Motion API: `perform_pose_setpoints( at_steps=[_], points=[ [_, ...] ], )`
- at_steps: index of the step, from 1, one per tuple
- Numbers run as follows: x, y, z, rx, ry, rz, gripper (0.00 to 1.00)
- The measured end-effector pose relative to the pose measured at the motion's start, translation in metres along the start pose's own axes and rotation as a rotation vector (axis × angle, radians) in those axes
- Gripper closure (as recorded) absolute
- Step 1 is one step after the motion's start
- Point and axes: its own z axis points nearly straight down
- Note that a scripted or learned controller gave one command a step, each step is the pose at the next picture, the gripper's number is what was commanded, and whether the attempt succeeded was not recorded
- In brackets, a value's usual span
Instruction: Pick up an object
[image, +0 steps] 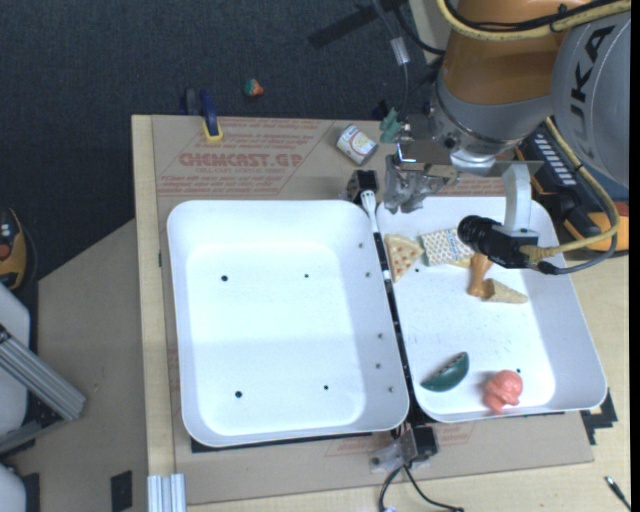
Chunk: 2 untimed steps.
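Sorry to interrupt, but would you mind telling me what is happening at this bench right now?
A grey KUKA arm reaches in from the right, its pincer hanging over the far edge of the right bin. It is meant to pick up an object. In that bin lie a pizza slice toy, a cracker-like square, an ice-cream cone toy, a watermelon slice toy and a pink toy. Nothing is seen in its grasp. The left bin sits alongside.

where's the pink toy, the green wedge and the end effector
pink toy (503, 389): camera view, middle of its body
green wedge (446, 373): camera view, its curved face
end effector (405, 196): camera view, between its fingertips
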Motion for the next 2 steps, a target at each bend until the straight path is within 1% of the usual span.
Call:
perform_pose_setpoints(
  at_steps=[1, 2],
  points=[
    [0.023, 0.004, 0.003, -0.003, 0.0, -0.006, 1.0],
    [0.005, -0.02, -0.002, 0.0, 0.001, -0.002, 1.0]
  ],
)
